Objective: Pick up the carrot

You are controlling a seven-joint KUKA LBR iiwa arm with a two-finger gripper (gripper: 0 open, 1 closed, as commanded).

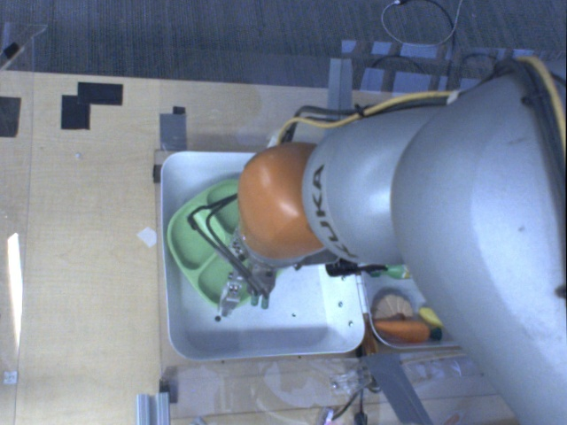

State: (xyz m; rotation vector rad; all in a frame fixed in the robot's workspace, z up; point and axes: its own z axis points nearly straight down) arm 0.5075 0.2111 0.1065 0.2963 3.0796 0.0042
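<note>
The orange carrot [403,330] lies in the right bin [383,336], near its front edge, partly hidden by the arm. My gripper [243,301] hangs over the left bin [266,339], well to the left of the carrot, at the front edge of a green divided plate [197,237]. Its fingers stand apart with nothing between them, just above the bin floor.
Beside the carrot lie a round brown item [392,306], a small yellow piece [431,315] and something green [396,273]. The bulky grey arm [425,202] covers most of the right bin. The wall between the bins [361,317] separates my gripper from the carrot.
</note>
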